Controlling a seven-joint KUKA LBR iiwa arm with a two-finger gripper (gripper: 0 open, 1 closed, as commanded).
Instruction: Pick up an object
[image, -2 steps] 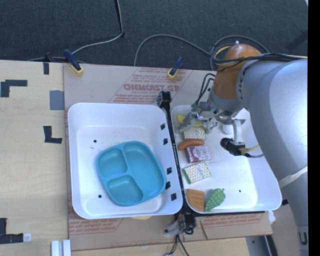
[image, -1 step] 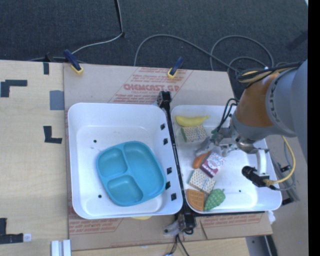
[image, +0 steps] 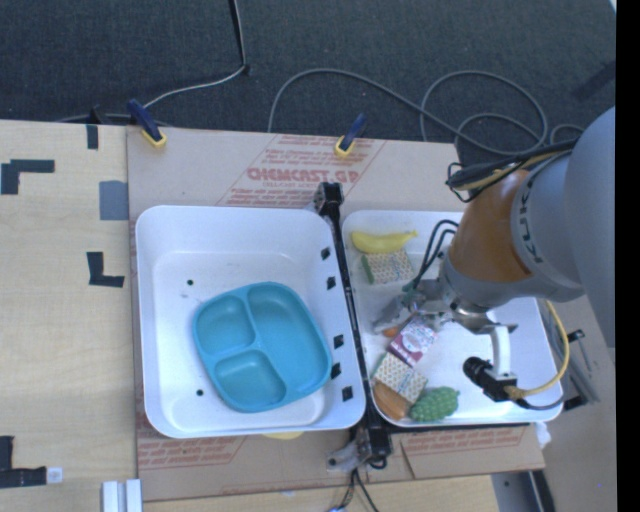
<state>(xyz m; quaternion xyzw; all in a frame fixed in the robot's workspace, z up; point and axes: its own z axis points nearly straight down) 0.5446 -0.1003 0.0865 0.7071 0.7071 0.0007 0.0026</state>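
Camera view puts my gripper (image: 412, 306) low in the right bin (image: 540, 410), among a crowd of small things. My own wrist hides the tips, so I cannot tell whether my jaws are spread or closed, and nothing shows as held.

Closest to me is a red-and-white packet (image: 412, 343), just toward the camera's near edge from my jaws and perhaps touching them. Just beyond me on the far side lies a pale patterned packet (image: 388, 267), and past it a yellow banana (image: 383, 240) against the far wall. Further to the near side sit a checked packet (image: 398, 376), an orange piece (image: 390, 403) and a green knobbly toy (image: 435, 403), all bunched together.

I judge the red-and-white packet to be my best target. To do it well I should centre over it, come straight down, and close across its narrow side. I should also keep clear of the checked packet touching it, or I may pinch two things or nudge both away.

Across the bin divider from my jaws, a blue divided plate (image: 262, 345) lies in the left bin (image: 160, 300).

As for writing, the cardboard sheet (image: 300, 175) under the bins reads "CHEMCAST GP" in red. Print on the packets is too small to read.
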